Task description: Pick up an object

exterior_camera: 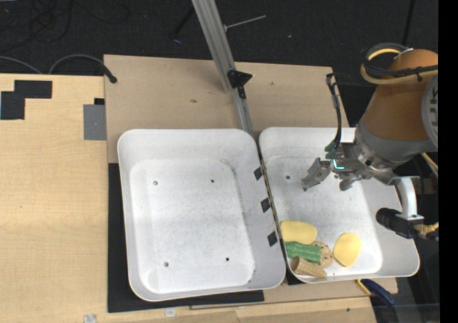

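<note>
Gripper [330, 177] hangs over the middle of the right bin [395, 266] with its fingers spread and nothing between them, as far as I can see. My candidates sit well apart from it at the bin's near edge: a yellow piece [298, 231], a green piece [303, 250] touching it, a tan piece [311, 264], and a yellow round one [348, 248].

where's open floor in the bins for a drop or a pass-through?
The left bin floor is bare wall to wall. In the right bin, the far half is bare apart from where the gripper hangs. The near end is crowded: two yellow pieces, a green piece and a tan piece.
</note>
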`<state>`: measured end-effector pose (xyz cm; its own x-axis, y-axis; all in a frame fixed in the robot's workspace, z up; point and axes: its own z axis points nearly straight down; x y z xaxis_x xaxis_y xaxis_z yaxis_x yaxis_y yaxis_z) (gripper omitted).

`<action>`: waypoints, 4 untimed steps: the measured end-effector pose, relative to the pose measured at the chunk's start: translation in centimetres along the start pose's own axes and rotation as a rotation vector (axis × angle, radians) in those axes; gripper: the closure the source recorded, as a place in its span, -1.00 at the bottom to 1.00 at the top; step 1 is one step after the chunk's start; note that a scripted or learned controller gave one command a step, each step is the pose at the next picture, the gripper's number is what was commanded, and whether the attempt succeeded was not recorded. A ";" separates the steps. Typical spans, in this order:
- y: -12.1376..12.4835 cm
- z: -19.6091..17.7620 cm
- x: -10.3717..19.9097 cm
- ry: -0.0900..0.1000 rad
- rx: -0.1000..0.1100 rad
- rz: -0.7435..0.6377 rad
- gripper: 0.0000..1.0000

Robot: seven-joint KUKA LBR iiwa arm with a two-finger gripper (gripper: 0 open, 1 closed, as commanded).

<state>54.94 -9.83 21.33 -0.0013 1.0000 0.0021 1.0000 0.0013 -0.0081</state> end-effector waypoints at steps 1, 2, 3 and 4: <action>0.1 -0.2 -0.2 -0.001 -0.005 0.004 -1.00; 0.0 4.2 0.2 -0.001 0.000 0.002 -1.00; -0.7 8.7 0.5 0.000 0.000 0.002 -1.00; -0.6 12.2 0.5 -0.002 -0.006 0.003 -1.00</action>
<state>54.20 -9.29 9.18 0.0016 1.0000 0.0004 1.0000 -0.0016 -0.0017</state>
